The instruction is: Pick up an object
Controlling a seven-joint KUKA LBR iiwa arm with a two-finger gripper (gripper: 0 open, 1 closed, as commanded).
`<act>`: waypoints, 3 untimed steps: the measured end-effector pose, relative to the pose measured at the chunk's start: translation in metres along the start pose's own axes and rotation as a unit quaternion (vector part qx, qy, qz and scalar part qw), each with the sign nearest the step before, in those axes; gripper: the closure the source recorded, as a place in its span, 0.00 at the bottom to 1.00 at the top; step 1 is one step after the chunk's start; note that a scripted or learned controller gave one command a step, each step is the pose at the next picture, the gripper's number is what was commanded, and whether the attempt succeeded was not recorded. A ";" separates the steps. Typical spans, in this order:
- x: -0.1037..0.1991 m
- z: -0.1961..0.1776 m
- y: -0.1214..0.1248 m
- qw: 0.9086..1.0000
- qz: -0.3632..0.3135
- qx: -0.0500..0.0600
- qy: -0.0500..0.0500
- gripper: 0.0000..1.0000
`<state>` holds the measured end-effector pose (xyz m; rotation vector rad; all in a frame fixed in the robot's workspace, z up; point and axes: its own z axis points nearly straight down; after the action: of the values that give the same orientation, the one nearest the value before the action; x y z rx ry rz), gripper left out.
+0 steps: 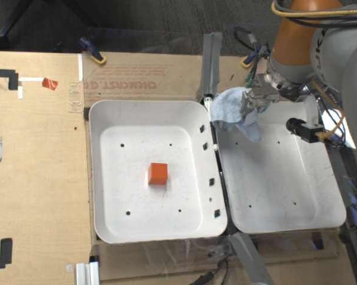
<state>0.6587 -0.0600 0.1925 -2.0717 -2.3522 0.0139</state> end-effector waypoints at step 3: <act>-0.011 -0.003 -0.032 1.000 0.022 -0.003 0.000 1.00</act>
<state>0.6286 -0.0750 0.1956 -2.1267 -2.3078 0.0071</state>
